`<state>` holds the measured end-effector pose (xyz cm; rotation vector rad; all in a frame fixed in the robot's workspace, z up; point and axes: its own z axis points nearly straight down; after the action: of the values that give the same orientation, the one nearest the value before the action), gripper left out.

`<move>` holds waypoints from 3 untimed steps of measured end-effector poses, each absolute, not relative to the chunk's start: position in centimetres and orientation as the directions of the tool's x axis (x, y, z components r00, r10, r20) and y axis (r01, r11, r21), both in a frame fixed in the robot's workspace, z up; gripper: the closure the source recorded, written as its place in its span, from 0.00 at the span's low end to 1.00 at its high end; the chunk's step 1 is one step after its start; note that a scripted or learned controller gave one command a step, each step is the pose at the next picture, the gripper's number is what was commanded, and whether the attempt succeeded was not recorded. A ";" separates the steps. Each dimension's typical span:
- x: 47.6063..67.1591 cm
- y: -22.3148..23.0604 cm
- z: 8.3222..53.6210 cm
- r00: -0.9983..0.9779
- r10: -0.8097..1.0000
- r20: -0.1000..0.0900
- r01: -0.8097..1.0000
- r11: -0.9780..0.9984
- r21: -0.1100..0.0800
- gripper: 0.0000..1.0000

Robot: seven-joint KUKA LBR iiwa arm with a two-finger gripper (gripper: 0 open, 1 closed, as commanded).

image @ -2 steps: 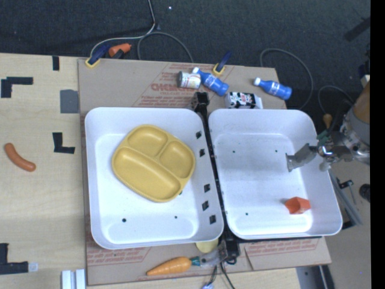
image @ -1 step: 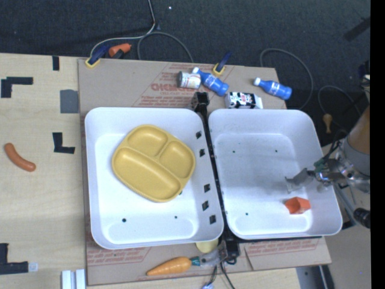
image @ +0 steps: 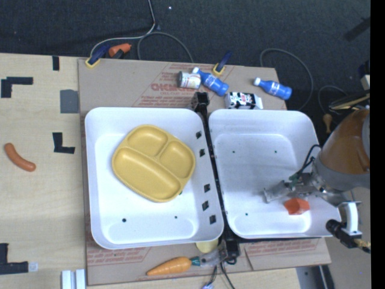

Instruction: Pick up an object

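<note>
Where the arm reaches in from the right, the gripper (image: 275, 193) is seen low in the right bin (image: 258, 122); its opening cannot be told. An orange object (image: 296, 206) lies just beside it. A yellow divided plate (image: 154, 161) is noted in the left bin (image: 99, 161).

A yellow three-compartment plastic plate (image: 154, 162) lies in the left shallow white bin (image: 99, 161). To its right, in the right shallow white bin (image: 264, 125), the grey two-finger gripper (image: 278, 192) reaches in low, with a small orange-red block (image: 296, 206) just beside it. Beyond the plate, two blue-and-white bottles (image: 214, 83) (image: 274, 88) lie on the cardboard. An orange carrot toy (image: 169, 267) lies nearer than the plate.
</note>
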<state>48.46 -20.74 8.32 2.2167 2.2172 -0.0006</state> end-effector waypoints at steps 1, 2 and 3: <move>53.9 -13.8 8.7 -0.006 1.000 -0.005 1.000 0.006 0.007 0.00; 48.4 -22.0 8.8 0.005 1.000 -0.003 1.000 -0.005 0.007 0.00; 55.9 -21.2 8.7 -0.004 1.000 -0.005 1.000 0.004 0.006 0.00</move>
<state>55.92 -21.19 8.73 2.2119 2.2200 0.0018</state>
